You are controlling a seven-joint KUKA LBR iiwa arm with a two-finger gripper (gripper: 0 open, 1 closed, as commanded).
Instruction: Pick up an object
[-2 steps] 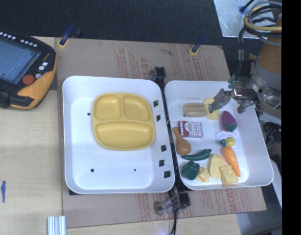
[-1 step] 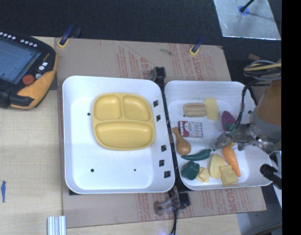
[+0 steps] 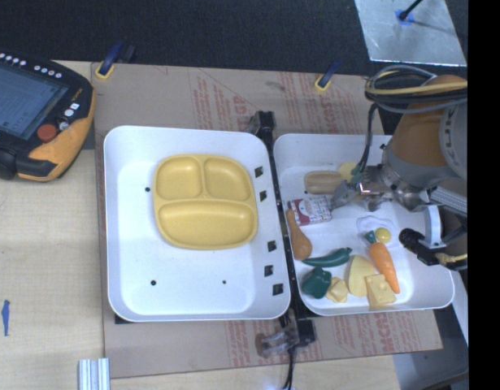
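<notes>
The right bin (image 3: 445, 299) holds several toy foods. Among them are a tan bread roll (image 3: 319, 182), a red and white packet (image 3: 310, 211), a brown drumstick-like piece (image 3: 299, 236) and a green pepper (image 3: 329, 257). There are also a dark green piece (image 3: 317, 283), yellow cheese wedges (image 3: 362, 273), an orange carrot (image 3: 384, 266) and a small yellow ball (image 3: 383, 236). My gripper (image 3: 359, 192) hangs low over the upper middle of this bin, just right of the bread roll. I see nothing clearly held in it.
The left bin (image 3: 128, 242) carries a yellow divided plate (image 3: 206, 200). A teach pendant (image 3: 34, 116) lies on the bench at the far left. The grey and orange arm (image 3: 420, 145) covers the right bin's upper right corner. A black bracket (image 3: 272, 218) runs between the bins.
</notes>
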